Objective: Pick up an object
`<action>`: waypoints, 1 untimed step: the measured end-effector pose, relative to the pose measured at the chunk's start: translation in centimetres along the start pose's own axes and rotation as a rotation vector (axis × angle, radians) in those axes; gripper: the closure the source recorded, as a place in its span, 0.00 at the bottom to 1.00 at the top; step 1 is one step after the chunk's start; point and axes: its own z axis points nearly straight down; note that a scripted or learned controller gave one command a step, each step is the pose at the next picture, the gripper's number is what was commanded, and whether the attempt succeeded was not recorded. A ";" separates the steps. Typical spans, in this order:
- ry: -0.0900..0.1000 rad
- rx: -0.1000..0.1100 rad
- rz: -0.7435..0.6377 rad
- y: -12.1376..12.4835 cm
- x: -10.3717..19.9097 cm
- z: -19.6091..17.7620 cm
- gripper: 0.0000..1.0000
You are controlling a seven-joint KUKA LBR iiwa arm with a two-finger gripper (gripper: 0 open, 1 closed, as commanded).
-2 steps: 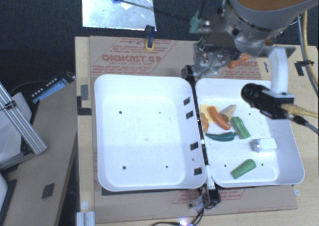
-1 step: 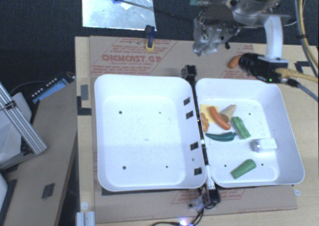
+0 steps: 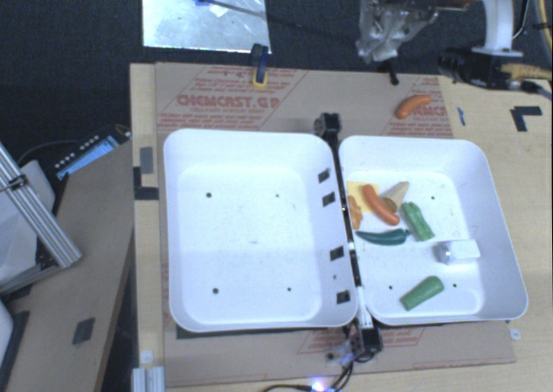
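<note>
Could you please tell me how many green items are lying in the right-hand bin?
3: one upright near the middle, a dark curved one beside it, and one near the front edge.

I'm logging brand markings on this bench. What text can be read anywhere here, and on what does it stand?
"CHEMCAST GP", red print on the brown board under the bins, behind the left bin.
More red print on the board behind the right bin and along its front edge: too blurred to read.

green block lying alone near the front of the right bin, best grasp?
Take the green block across its short width at mid-length, from straight above. It lies flat and tilted, apart from the other pieces, so its long sides look free. The gripper would likely need turning to match.
</note>
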 end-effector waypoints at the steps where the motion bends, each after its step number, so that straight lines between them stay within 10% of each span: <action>1: -0.001 0.020 -0.009 -5.2 4.0 16.1 1.00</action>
